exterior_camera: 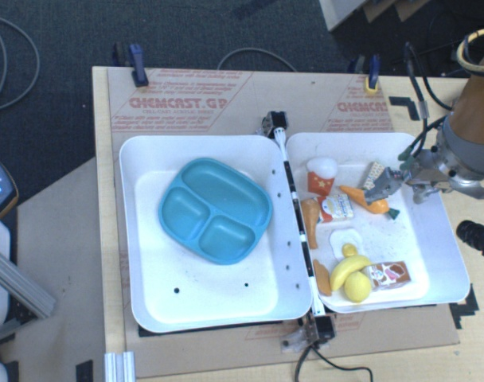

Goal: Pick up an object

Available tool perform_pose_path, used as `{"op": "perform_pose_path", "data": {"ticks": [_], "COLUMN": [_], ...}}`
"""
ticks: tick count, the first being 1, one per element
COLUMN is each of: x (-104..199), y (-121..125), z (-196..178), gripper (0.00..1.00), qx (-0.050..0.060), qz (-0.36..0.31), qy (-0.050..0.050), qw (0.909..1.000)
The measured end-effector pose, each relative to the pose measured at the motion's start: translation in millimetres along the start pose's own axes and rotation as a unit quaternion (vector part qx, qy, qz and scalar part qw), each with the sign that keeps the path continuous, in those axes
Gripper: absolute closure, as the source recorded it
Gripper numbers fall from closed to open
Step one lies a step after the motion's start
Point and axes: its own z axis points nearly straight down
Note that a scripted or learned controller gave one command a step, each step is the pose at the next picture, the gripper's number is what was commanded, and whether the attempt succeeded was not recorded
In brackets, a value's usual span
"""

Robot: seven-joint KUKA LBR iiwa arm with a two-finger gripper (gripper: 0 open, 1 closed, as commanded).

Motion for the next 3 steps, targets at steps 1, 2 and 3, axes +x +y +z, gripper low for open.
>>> {"op": "perform_pose_path", "data": {"ticks": [1,2,3], "x": [-51.1,-34.7,-35.0], "y": [67.1,60.6,62.4], "z": [128.6,160.0,147.1], "gripper": [0.00,0.00,1.00], "qx": [0.001,-0.002,-0.006], "qz": [0.001,0.000,0.001], "qy": [-0.001,0.000,-0.001], "qw": [1.0000,1.0000,1.0000]}}
